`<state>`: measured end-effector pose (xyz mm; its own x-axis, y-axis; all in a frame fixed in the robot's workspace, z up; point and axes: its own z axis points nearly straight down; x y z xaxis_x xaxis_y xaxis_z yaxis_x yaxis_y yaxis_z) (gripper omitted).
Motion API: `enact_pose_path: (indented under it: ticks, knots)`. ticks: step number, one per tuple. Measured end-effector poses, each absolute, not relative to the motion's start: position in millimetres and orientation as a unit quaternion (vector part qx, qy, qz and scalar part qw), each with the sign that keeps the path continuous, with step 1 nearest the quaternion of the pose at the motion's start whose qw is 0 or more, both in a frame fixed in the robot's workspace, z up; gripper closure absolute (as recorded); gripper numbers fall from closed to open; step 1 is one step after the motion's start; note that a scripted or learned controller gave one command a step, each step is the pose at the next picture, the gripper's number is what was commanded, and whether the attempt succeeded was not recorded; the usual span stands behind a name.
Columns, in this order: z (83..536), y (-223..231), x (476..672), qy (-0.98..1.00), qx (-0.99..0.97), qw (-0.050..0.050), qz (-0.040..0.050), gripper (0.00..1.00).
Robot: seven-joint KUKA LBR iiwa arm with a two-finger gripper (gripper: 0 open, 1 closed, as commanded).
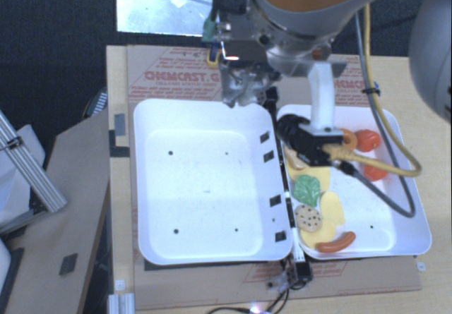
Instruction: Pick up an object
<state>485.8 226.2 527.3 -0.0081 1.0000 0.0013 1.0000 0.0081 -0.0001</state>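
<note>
Landmark: we reference every position to the right bin (385, 224).
Sausage (335, 242): lies at the near edge of the right bin, apart from the other pieces.
Cookie (308, 218): lies just beyond the sausage, by the bin's left wall.
Green leaf (306, 188): lies just beyond the cookie, touching or overlapping a yellow piece (332, 207).
Red tomato (367, 140): lies toward the far side of the right bin.
Gripper (240, 92): hangs outside the right bin, past its far left corner, above the far rim of the left bin (205, 192).
Gripper state: we cannot tell whether it is open or closed; we see nothing held.
Offset: every object lies well apart from the gripper, nearer to us and to its right.
Step in hand: we judge this as the approach; no object is picked yet.
Next move: we expect a traverse over the right bin, then a descent onto one isolated piece.
</note>
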Motion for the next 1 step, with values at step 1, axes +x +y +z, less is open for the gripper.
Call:
enact_pose_path:
  ticks: [1]
  knots:
    - [384.8, 234.6, 484.9, -0.708, -0.707, 0.003, 0.0068, 1.0]
